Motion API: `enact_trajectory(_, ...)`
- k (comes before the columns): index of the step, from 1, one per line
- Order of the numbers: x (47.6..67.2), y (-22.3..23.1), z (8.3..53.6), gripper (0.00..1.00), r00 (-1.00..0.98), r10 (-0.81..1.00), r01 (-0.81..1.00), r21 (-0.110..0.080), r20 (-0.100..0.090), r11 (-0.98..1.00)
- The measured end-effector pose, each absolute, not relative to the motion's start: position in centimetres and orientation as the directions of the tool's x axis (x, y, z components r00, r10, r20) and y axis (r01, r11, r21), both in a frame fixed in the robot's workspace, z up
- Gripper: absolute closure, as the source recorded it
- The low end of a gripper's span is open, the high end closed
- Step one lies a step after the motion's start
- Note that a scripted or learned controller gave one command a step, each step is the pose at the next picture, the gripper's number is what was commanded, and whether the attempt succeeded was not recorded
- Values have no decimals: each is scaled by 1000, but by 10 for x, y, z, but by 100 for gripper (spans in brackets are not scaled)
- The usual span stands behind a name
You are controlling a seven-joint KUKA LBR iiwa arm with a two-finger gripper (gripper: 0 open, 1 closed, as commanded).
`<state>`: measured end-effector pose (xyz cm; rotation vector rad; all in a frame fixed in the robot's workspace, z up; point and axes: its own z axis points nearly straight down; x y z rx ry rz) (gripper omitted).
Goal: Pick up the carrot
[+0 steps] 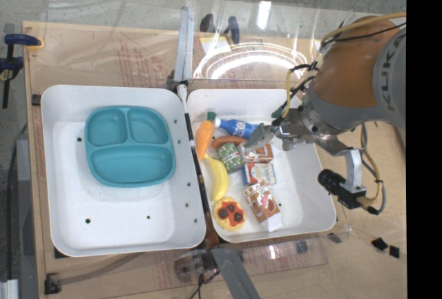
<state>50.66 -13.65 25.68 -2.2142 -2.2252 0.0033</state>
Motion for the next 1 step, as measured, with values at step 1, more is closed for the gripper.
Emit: enact_trajectory(1,550,-81,202,0,-234,972,972,-3,0,234)
